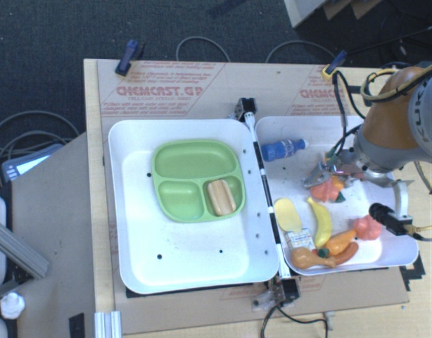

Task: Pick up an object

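The most likely target is a small orange-pink toy point(327, 189) in the right bin point(300, 127), because the gripper point(331, 169) is right above it and seems to touch its upper edge. The object is soft in outline and its exact kind is not clear. It lies on the bin floor, so by this view nothing is lifted yet.

The metal parts of the gripper are small and blurred here, and whether they are spread or closed cannot be told. The grey arm with its orange band point(390, 115) comes in from the right side.

Nearby in the same bin, a blue bottle point(282, 148) lies on its side towards the far left corner. Closer to the front there is a banana point(320, 221), a pale yellow piece point(288, 214) just beside it, a pink-red toy point(368, 227) and an orange vegetable-like piece point(341, 242); some more orange and brown items point(313, 259) are crowded at the front edge.

The left bin point(131, 245) holds a green divided plate point(195, 179), and a bread roll point(220, 196) sits in its front right compartment.

In my judgement the task is at the grasp stage: closing on the toy and raising it are left.
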Robot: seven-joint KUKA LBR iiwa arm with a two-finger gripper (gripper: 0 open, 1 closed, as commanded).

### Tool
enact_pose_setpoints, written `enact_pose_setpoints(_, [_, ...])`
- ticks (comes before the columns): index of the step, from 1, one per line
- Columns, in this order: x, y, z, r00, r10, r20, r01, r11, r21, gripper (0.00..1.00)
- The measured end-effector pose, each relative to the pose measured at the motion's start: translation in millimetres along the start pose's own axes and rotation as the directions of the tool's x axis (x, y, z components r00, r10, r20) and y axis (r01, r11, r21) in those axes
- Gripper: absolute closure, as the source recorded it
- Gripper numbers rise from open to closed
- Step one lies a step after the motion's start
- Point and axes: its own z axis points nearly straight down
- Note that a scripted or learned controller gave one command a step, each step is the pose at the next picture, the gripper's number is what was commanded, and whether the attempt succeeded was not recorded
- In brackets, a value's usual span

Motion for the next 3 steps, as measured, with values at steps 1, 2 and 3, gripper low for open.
enact_pose_setpoints(1, [61.9, 37.3, 9.8, 1.0, -0.002, -0.002, 0.002, 1.0, 0.003, 1.0])
enact_pose_setpoints(2, [129.4, 33.2, -90.2, 1.0, -0.002, -0.001, 0.002, 1.0, 0.001, 1.0])
enact_pose_setpoints(3, [128.8, 32.7, -89.6, 1.0, -0.001, -0.001, 0.001, 1.0, 0.003, 0.0])
